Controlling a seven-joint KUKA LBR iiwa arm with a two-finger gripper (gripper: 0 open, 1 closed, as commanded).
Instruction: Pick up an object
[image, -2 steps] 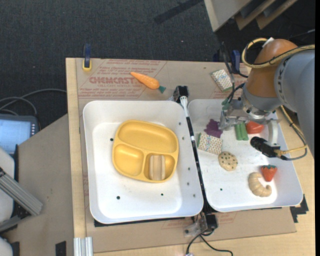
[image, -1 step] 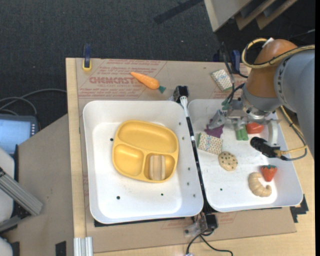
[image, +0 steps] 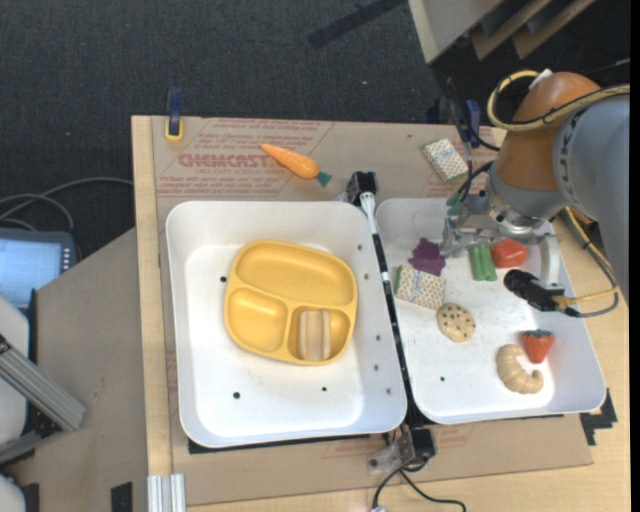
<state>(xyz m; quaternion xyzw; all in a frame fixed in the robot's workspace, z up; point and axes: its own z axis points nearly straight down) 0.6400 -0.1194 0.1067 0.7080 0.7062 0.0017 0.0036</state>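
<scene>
My gripper (image: 458, 238) hangs low over the back of the right bin (image: 575, 395). It sits just right of a purple toy (image: 428, 256) and just left of a green piece (image: 482, 262) and a red piece (image: 510, 252). Nothing shows between it and these things that tells of a hold. In front of it lie a patterned square packet (image: 420, 288), a chip cookie (image: 455, 322), a croissant (image: 520, 370) and a strawberry (image: 539, 345).
The left bin (image: 200, 400) holds a yellow divided plate (image: 290, 298) with a beige piece (image: 313, 334) in its right compartment. On the cardboard behind the bins lie an orange carrot (image: 290, 160) and a small patterned packet (image: 443, 157).
</scene>
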